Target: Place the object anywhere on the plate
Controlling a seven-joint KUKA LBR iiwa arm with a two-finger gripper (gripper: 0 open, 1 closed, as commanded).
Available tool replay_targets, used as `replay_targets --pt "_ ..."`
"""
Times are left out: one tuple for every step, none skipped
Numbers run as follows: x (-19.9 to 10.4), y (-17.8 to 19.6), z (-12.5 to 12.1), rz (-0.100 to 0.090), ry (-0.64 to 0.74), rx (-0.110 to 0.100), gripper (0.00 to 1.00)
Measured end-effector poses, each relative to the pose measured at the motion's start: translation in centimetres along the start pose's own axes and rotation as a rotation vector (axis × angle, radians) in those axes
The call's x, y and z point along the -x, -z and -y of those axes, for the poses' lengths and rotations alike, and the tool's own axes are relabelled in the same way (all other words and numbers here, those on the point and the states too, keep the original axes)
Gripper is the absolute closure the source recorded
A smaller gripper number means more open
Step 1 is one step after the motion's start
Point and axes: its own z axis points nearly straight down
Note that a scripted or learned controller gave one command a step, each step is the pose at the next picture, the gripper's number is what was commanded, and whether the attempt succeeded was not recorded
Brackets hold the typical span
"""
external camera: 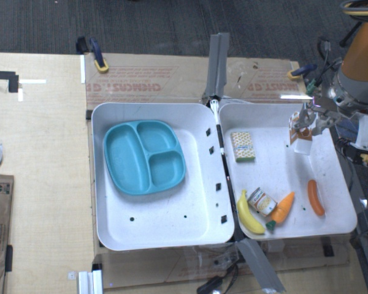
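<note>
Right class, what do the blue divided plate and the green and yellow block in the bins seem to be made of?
Blue divided plate: likely moulded plastic, smooth, with soft sheen and rounded ridges. Green and yellow block: probably a sponge, matte with a speckled face, though hard to confirm.

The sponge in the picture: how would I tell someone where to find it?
Look in the right bin, toward its upper left corner near the divider. The sponge lies there alone, a small pale block with a green edge, apart from the banana, carrot and sausage nearer the front.
</note>
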Motion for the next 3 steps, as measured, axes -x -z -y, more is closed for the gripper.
replay_targets --pt "-10.4 -0.9 1.5 -0.001 0.176 0.0 1.0" --pt "-17.4 -2.0 -1.0 0.01 0.307 0.001 1.0" --pt "-24.4 -2.1 2.8 0.0 0.353 0.003 1.0"
